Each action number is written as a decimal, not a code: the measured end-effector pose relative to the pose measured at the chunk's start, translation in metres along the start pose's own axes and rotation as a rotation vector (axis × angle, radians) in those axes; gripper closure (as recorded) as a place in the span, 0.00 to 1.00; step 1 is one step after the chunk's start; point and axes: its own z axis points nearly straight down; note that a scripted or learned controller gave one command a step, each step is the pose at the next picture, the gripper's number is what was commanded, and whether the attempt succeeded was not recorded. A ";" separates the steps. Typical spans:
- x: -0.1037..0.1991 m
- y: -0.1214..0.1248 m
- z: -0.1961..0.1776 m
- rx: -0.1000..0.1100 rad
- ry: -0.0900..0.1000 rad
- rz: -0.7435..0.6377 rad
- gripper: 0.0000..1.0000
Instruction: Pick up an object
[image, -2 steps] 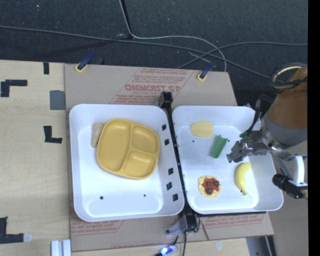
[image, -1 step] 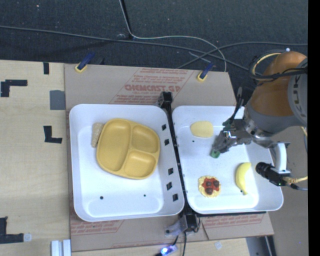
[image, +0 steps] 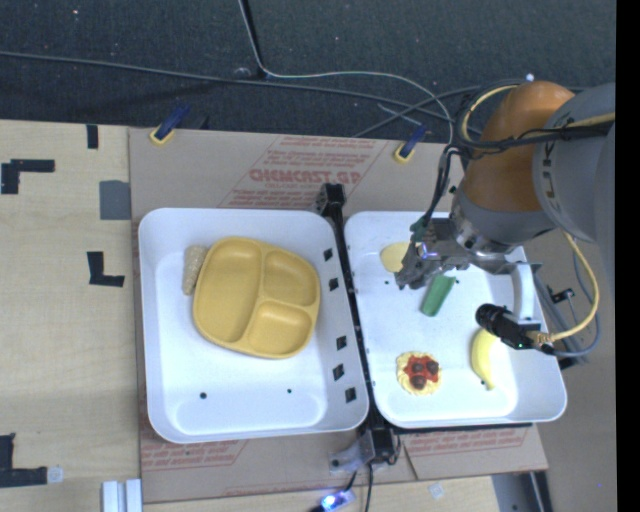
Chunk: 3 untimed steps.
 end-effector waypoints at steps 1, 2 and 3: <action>0.050 0.032 -0.004 -0.001 0.001 -0.002 1.00; 0.102 0.048 -0.012 -0.001 0.001 -0.001 1.00; 0.147 0.071 -0.018 -0.001 0.001 -0.001 1.00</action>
